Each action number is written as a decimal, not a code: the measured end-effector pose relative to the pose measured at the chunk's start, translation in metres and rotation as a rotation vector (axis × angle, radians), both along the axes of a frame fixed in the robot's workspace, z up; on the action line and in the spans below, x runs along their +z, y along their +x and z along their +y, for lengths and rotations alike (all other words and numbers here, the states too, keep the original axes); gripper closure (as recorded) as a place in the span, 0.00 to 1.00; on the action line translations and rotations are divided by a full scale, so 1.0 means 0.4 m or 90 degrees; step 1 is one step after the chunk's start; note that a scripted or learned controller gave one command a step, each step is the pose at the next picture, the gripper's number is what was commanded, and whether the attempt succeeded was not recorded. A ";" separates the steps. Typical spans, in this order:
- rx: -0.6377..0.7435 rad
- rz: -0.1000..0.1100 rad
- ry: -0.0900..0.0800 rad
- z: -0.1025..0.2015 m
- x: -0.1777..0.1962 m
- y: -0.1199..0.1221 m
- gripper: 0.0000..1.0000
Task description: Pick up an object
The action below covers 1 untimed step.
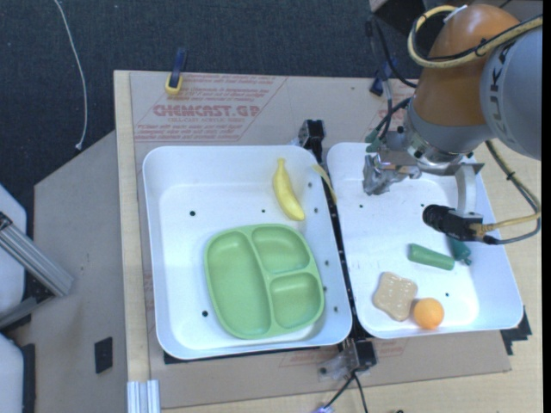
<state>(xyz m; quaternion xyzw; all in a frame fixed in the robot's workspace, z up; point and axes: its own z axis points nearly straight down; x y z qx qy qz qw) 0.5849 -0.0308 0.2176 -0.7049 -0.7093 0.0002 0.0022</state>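
- The gripper [379,179] hangs over the upper-left part of the right bin [362,231], and no object is between its fingers. I judge that the task is at the approach step, before any grasp.
- From this slanted view I cannot tell if the gripper is released or clenched.
- The things that can be picked in the right bin are well apart from the gripper: a green stick [430,257] near the middle, and a tan cracker [394,295] with an orange ball [428,313] just beside it, near the front edge.
- The left bin [164,231] holds a yellow banana [287,192] close to the divider and a green divided plate [263,278].
- The next move, in my judgement, calls for travelling toward one of these objects, then going down with the fingers on both sides of it.
- The bins stand on a brown cardboard sheet [215,110] with red print. A yellow clamp [176,82] sits at its far edge, and dark carpet [215,15] lies behind.
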 end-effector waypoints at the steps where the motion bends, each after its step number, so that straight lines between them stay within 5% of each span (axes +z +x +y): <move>1: 0.001 0.000 0.000 0.161 0.000 -0.011 1.00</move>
